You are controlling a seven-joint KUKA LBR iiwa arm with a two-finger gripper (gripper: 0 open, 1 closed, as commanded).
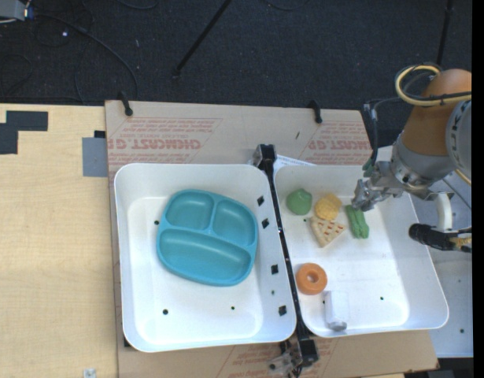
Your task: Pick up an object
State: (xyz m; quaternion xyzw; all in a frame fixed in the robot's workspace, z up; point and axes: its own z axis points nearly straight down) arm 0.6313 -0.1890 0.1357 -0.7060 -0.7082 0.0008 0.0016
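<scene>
In the right bin (415,290) lie a green oblong piece (358,223), a yellow corn-like piece (328,206), a tan waffle wedge (328,231), a round green piece (299,202), an orange ring (311,278) and a small white-grey piece (334,309). My gripper (365,196) hangs low over the bin's upper right part. Its tip is right at the upper end of the green oblong piece, and I cannot tell if it touches it.
The left bin (139,290) holds a teal divided plate (207,236). A black divider (277,235) runs between the bins. The arm's orange-banded wrist (434,120) stands over the right bin's far right edge. Bare wooden bench (45,242) lies to the left.
</scene>
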